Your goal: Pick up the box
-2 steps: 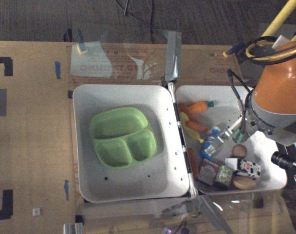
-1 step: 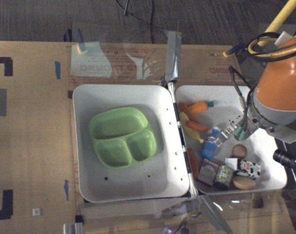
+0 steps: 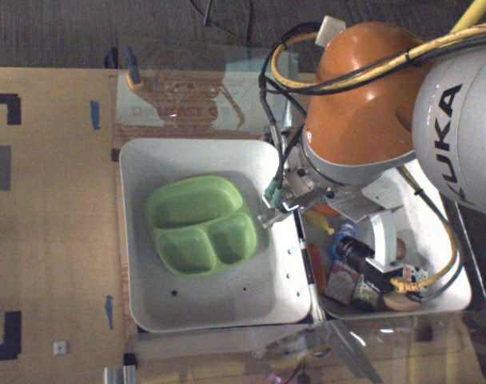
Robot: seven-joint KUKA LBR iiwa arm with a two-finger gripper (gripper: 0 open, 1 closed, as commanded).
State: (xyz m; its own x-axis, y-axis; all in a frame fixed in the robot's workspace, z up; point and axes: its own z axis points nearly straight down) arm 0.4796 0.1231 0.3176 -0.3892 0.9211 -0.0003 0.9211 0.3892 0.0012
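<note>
From where I stand, the left bin [image 3: 147, 166] holds one thing: a green tray [image 3: 201, 224] with three compartments, a long one toward twelve o'clock and two smaller ones toward six. It lies flat on the white floor, turned a little askew, and reaches closer to the bin's three o'clock wall than to its nine o'clock wall.

The right bin [image 3: 460, 290] is mostly covered by the arm [image 3: 363, 94], whose orange band hangs over its twelve o'clock half. What I can see inside is a crowded heap. The box [image 3: 341, 282], dark with a reddish face, lies toward six o'clock in that bin, close to the wall shared with the left bin. A narrow red item [image 3: 316, 260] lies just beside it at about ten o'clock. A yellow-orange piece [image 3: 324, 217] sits farther up, toward twelve. A tan round disc [image 3: 397, 301] rests at the box's three o'clock side, near the bin's six o'clock rim. The rest of the heap is too jumbled to name.

The gripper [image 3: 273, 212] is down at the divide between the bins, at the left bin's three o'clock rim and just beside the tray's edge. The box lies at about four o'clock from it, apart from it. I cannot tell whether the gripper is open or closed, and I see nothing in its grasp.
</note>
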